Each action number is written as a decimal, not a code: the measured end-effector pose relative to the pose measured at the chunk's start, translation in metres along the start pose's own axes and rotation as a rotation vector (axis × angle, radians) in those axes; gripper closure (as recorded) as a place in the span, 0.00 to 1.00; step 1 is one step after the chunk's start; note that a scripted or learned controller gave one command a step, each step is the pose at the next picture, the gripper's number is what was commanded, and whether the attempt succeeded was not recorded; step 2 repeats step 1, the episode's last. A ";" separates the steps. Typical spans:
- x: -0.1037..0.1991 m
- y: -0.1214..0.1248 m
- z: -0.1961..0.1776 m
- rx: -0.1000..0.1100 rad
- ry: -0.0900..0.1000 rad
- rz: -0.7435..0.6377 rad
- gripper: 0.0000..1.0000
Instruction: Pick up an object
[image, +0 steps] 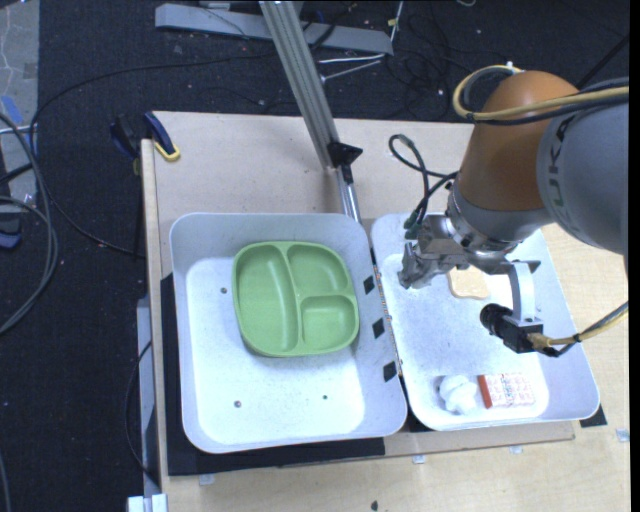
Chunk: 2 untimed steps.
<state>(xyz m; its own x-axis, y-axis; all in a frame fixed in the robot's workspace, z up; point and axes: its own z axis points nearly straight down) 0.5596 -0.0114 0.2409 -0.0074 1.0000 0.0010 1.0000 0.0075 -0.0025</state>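
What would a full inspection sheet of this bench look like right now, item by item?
Surface: wooden bench bearing two shallow white bins side by side, the left bin and the right bin.
Job's things: green divided plate in the left bin; white lump, red-and-white packet and a tan piece in the right bin.
Clutter: blue-and-yellow tool at the bench's far left corner.
Gripper: gripper over the right bin's far end; nothing seen between its fingers.
Cables: black loop on the bench; yellow cable beside the arm.
Surroundings: dark floor with wires; slanted metal pole.
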 end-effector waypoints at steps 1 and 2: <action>0.050 0.006 -0.006 -0.004 0.001 -0.001 1.00; 0.050 0.006 -0.006 -0.004 0.001 -0.001 1.00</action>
